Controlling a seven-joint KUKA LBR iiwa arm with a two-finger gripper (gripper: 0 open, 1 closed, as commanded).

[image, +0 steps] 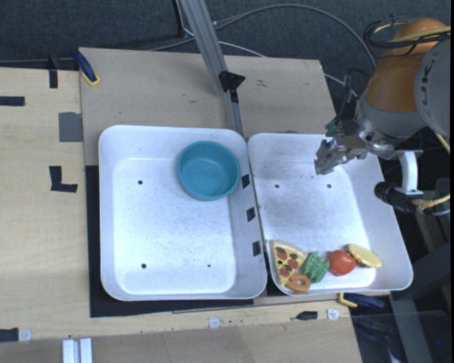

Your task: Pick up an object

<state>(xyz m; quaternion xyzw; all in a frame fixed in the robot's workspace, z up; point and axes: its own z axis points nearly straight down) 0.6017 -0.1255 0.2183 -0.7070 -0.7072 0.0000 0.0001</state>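
My gripper (325, 162) hangs over the back part of the right bin (318, 210), with nothing between its fingers that I can see. Along that bin's front edge lie a pizza slice (286, 260), a green toy (315, 265), a red tomato (342, 262) and a yellow piece (364, 255). A blue bowl (207, 170) sits upright at the back of the left bin (159, 248). The gripper is well behind the small toys and to the right of the bowl.
A grey metal pole (212, 44) slants from the top down to the seam between the bins. Cables trail over the dark floor at the back. The arm's orange and grey body (405, 82) stands at the right edge.
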